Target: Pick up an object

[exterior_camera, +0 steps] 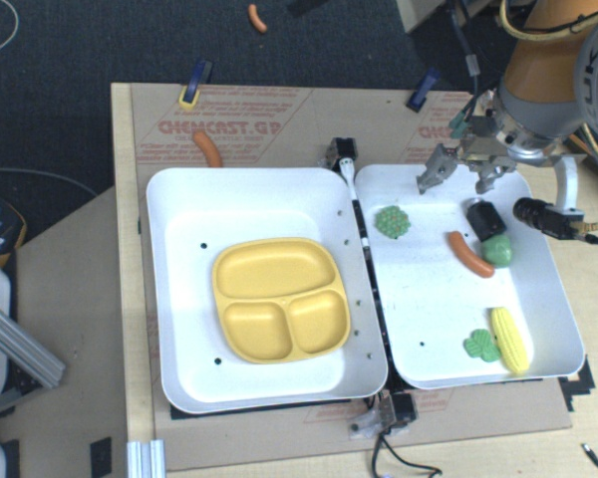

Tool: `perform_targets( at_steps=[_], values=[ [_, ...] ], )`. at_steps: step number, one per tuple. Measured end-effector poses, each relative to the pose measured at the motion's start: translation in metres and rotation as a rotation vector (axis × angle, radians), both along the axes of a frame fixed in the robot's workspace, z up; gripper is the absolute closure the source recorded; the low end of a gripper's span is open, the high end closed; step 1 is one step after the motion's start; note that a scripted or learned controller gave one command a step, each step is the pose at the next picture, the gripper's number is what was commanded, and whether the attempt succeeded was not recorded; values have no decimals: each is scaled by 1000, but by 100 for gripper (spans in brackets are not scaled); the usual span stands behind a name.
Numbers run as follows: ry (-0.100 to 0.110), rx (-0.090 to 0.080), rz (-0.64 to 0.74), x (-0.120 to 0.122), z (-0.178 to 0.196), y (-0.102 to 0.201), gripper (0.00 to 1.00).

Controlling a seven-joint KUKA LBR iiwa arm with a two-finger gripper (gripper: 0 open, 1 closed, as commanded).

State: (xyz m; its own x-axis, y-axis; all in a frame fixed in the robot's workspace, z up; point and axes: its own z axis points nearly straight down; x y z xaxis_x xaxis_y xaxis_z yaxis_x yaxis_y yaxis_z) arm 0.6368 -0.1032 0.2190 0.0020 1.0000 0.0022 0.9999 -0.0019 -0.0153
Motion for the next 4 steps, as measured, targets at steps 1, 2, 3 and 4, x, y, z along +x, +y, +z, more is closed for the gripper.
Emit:
perform_targets(
  at_steps=[1, 2, 3, 4],
  values=[
    [-14, -2, 2, 3, 8, 0, 0],
    [-7, -1, 3, 4, -49, 10, 0],
    [-8, -1, 2, 3, -92, 13, 0],
    [-14, -1, 1, 4, -134, 13, 0]
  ],
)
